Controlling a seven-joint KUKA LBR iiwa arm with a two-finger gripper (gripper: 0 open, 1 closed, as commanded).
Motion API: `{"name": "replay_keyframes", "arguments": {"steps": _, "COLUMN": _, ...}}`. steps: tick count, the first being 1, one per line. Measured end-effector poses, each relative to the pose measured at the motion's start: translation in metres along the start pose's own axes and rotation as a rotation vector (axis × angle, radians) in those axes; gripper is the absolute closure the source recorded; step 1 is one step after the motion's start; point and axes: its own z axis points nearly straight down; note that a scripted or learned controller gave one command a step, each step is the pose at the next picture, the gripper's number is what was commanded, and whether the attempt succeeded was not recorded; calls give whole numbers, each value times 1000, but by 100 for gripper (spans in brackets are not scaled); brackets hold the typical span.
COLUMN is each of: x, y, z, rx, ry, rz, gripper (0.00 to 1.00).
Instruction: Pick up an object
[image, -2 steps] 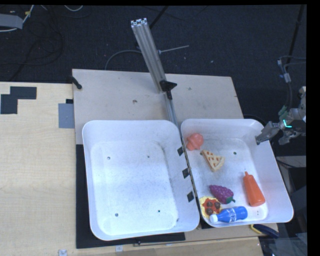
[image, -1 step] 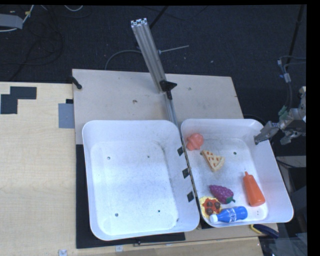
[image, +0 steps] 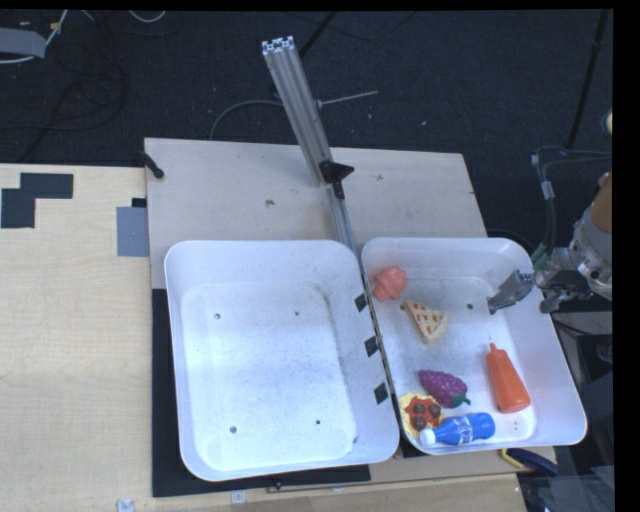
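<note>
The right bin (image: 560, 360) holds several toys. A salmon-pink ball (image: 390, 283) lies at its far left, with a tan waffle wedge (image: 426, 321) beside it. Nearer the front are purple grapes (image: 442, 385), an orange bottle (image: 507, 380), a blue bottle (image: 460, 430) and a yellow and red piece (image: 420, 410). My gripper (image: 520, 303) hangs over the bin's far right part, above and behind the orange bottle. It is open, with nothing between its fingers (image: 508, 292).
The left bin (image: 190, 300) stands against the right one, with black clips (image: 372, 345) along the shared rim. A slanted aluminium post (image: 305, 110) rises behind the bins. Cables run beside the arm at the right.
</note>
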Motion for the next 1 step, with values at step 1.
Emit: {"name": "replay_keyframes", "arguments": {"steps": 1, "x": 8, "y": 1, "z": 46, "rx": 0, "ry": 0, "rz": 0, "gripper": 0}}
